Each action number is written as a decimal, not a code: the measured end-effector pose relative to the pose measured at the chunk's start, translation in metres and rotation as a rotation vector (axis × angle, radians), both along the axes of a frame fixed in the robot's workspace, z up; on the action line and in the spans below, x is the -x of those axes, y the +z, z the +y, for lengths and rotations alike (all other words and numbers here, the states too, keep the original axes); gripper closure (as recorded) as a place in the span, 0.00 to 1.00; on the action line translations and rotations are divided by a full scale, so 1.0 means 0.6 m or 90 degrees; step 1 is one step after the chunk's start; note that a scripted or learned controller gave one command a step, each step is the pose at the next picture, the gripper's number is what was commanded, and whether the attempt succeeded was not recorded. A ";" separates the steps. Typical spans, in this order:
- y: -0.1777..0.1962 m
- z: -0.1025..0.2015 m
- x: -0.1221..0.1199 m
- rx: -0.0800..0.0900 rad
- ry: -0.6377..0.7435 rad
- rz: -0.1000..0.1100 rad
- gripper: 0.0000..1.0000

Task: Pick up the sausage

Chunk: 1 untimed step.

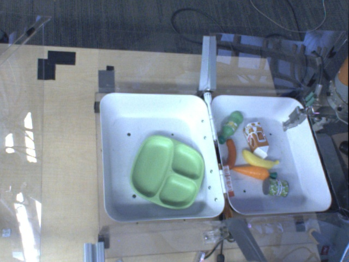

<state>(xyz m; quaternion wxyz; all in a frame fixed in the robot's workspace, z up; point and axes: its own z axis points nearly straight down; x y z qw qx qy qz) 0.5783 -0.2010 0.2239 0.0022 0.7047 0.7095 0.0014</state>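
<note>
The sausage (231, 152) is a short red-brown link lying near the left wall of the right bin (305, 201), pointing roughly front to back. A green bottle (230, 125) lies just behind it, and an orange carrot (252, 172) touches its near end. My gripper (298, 115) hangs over the bin's back right corner, well to the right of the sausage and apart from all the items. Nothing shows in its grasp.
Also in the right bin are a brown and white snack packet (256, 136), a yellow banana (259, 159) and a small green jar (276, 187). A green divided plate (168, 171) lies in the left bin (117, 146). Cables and brackets stand behind the bins.
</note>
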 end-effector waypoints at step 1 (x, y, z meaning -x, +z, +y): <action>-0.115 0.103 0.021 0.000 0.136 0.000 0.00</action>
